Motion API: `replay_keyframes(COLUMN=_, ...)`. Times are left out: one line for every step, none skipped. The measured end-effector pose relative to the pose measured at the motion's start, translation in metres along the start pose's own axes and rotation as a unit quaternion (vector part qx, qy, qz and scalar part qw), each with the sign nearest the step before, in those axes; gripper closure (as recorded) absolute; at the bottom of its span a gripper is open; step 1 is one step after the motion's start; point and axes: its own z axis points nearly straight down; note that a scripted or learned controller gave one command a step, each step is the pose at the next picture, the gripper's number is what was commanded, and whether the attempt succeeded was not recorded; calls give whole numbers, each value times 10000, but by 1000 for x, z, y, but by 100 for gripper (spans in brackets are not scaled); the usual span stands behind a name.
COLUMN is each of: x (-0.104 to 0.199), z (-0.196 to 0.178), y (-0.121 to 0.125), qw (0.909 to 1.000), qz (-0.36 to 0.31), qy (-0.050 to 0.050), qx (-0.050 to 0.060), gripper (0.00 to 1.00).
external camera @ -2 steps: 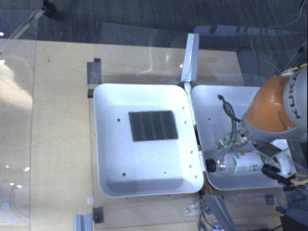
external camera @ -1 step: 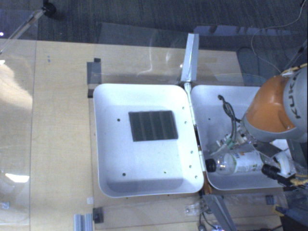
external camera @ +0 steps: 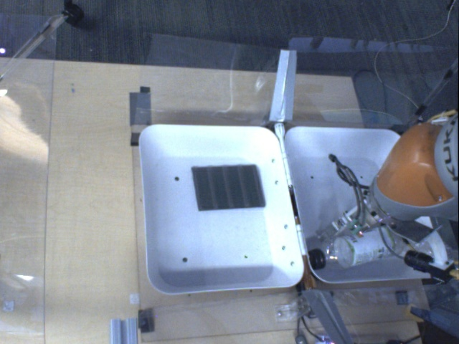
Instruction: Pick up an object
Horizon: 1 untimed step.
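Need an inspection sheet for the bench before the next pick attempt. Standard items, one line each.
Surface: wooden bench bearing a left bin and a right bin, both white and shallow, side by side.
Job's things: dark ribbed rectangular pad lying flat near the middle of the left bin, clear of its walls.
Clutter: nothing seen.
Grippers: gripper low over the right bin, far from the pad; nothing visibly held.
Cables: dark cable looping from the wrist above the right bin; thin wires on the floor at upper right.
Surroundings: dark carpet; metal bar behind the gap between the bins.
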Motion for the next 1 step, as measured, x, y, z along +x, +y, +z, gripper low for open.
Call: replay_keyframes(x=10, z=1, y=50, qw=9999, qz=115, qy=-3, qx=2, gripper=0)
